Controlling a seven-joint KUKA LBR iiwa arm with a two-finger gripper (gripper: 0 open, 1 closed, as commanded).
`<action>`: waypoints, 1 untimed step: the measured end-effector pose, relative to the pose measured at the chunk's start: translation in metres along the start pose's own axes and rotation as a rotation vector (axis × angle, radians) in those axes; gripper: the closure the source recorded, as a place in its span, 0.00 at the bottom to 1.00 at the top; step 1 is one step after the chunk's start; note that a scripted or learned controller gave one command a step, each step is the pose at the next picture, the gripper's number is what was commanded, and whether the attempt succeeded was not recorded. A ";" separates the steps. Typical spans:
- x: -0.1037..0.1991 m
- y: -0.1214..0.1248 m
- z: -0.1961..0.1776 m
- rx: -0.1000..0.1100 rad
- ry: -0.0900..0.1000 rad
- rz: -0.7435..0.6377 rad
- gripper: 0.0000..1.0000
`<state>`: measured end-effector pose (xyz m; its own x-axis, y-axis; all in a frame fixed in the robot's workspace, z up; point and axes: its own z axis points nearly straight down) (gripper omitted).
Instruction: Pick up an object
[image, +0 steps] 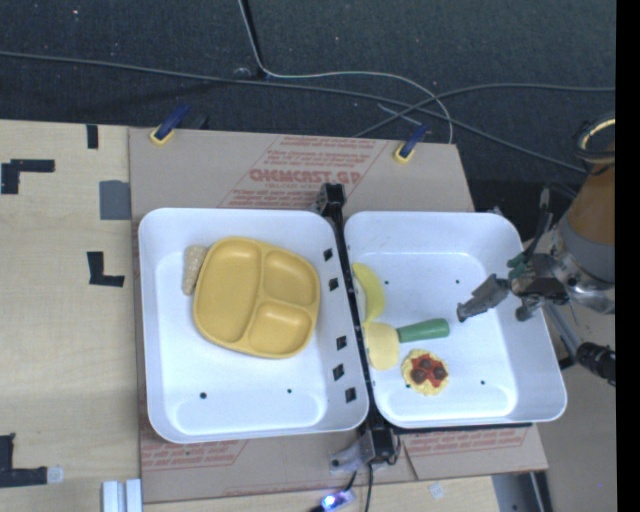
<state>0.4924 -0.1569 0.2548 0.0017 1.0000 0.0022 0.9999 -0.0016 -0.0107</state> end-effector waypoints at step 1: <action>0.000 0.002 -0.004 -0.009 -0.002 -0.003 0.00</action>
<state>0.4943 -0.1568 0.2590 -0.0012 1.0000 0.0002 1.0000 0.0012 -0.0016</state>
